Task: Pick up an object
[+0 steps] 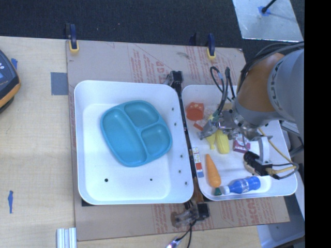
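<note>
My gripper (216, 129) is low in the right bin (282, 190), reaching in from the right. Its tip is directly above a yellow corn-like piece (223, 143) and seems to touch its upper end. A red-orange block (195, 111) lies just to the upper left of the gripper. An orange carrot (212, 170) lies below it near the bin's left wall. A blue bottle (243, 185) with a green cap lies along the front wall. A small dark red item (241, 148) sits to the right of the yellow piece, partly hidden by the wrist.
The left bin (85, 138) holds a blue divided plate (136, 132). Black and yellow cables (264, 164) hang from the wrist over the right bin's right half. A dark device (6, 79) sits at the bench's left edge. Clamps hold the cardboard at the back.
</note>
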Robot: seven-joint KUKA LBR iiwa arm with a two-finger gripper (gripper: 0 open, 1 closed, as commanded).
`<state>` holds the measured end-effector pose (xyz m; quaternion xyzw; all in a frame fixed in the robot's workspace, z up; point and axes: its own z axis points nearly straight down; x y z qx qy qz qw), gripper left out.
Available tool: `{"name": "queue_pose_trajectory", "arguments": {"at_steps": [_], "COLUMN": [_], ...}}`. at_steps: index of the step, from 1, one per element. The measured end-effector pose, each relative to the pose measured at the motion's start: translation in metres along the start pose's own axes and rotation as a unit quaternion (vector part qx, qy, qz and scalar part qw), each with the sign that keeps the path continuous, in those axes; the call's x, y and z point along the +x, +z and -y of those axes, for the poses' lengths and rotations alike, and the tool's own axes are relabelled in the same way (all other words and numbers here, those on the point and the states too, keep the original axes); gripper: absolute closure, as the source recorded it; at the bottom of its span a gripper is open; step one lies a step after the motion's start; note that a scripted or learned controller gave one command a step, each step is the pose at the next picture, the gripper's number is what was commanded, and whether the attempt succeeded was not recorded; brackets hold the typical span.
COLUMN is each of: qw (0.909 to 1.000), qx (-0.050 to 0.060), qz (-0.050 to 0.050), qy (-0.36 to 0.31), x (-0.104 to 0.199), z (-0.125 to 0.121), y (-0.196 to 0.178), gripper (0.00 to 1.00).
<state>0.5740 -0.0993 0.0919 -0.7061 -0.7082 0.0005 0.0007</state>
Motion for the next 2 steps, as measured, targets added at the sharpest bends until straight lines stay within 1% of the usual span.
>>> {"name": "queue_pose_trajectory", "arguments": {"at_steps": [1,2], "qw": [1.0,1.0], "qx": [0.0,0.0], "qz": [0.0,-0.001], "qy": [-0.001,-0.001], "x": [-0.001,0.064], "z": [-0.001,-0.005], "y": [-0.011,-0.1], "gripper": [1.0,1.0]}}
